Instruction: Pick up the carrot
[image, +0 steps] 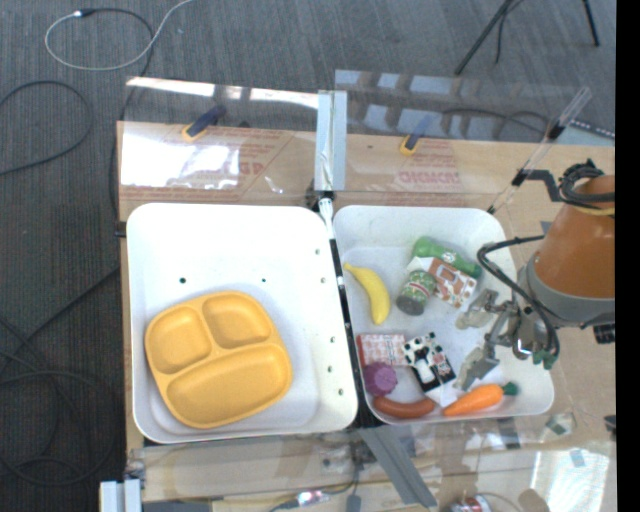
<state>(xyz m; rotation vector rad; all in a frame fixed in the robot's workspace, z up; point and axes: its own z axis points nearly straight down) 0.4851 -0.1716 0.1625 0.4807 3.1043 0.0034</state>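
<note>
Camera view, looking down on the bench: the carrot (474, 400) lies flat on the floor of the right bin (380, 228), in that bin's near right corner, its green stalk end pointing toward the arm side. Just above the carrot hovers the gripper (486, 352), its metal fingers (478, 371) spread apart with nothing between them; the lower fingertip sits close over the carrot's upper edge, though I cannot tell whether it touches. The grey arm with its orange band (585, 250) reaches in beyond the carrot's stalk end. Just beside the carrot's tip lies a red sausage (402, 407), and behind that a purple round piece (379, 379). A black-and-white cow toy (432, 362) stands near the carrot, farther into the bin. A yellow banana (371, 292) lies well apart from the carrot, toward the bin's middle. The left bin (230, 240), far from the carrot, bears a yellow divided plate (217, 357).
</note>
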